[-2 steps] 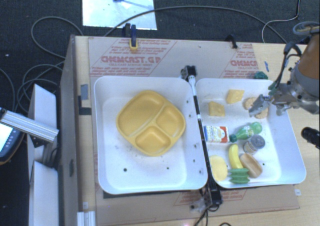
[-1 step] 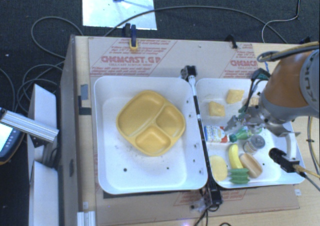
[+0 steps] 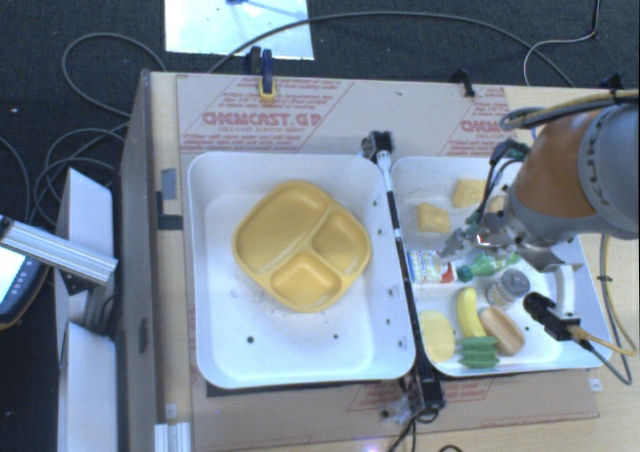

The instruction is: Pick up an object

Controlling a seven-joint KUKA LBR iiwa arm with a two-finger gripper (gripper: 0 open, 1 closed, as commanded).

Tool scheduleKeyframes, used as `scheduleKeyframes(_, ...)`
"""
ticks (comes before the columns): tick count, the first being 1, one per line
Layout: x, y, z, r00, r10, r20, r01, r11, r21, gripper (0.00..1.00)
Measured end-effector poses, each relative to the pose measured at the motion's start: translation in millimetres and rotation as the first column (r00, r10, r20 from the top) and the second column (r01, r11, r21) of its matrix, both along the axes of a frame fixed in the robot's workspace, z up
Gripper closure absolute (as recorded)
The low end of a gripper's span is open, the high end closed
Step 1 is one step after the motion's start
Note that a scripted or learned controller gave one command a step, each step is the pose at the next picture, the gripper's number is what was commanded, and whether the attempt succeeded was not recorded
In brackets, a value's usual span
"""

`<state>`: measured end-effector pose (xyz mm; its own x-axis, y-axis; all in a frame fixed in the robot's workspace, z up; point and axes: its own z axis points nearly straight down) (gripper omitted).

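Left bin [image 3: 215, 340]: one yellow sectioned plate [image 3: 302, 244], central. Right bin [image 3: 575, 355]: two yellow blocks [image 3: 434, 217] toward the far edge; green item [image 3: 487, 265], round can [image 3: 509, 286], banana [image 3: 467, 311], hot dog [image 3: 501, 330] toward the near edge. Claw [image 3: 468, 240]: low over the bin's middle, just beside the green item; finger spread cannot be told.

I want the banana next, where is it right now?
The banana lies in the right bin, toward its near edge, between a pale yellow round piece and a hot dog.
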<state>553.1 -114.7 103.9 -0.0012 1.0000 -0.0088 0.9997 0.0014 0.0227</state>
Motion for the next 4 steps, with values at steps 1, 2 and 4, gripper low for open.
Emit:
scheduleKeyframes(1,6,21,-5,1.0,0.002,0.026,-0.002,1.0,-0.007,0.0)
scheduleKeyframes(2,50,10,-18,1.0,0.003,-0.019,-0.003,1.0,0.008,0.0)
scheduleKeyframes(4,106,31,-8,1.0,0.005,-0.018,-0.005,1.0,0.007,1.0)
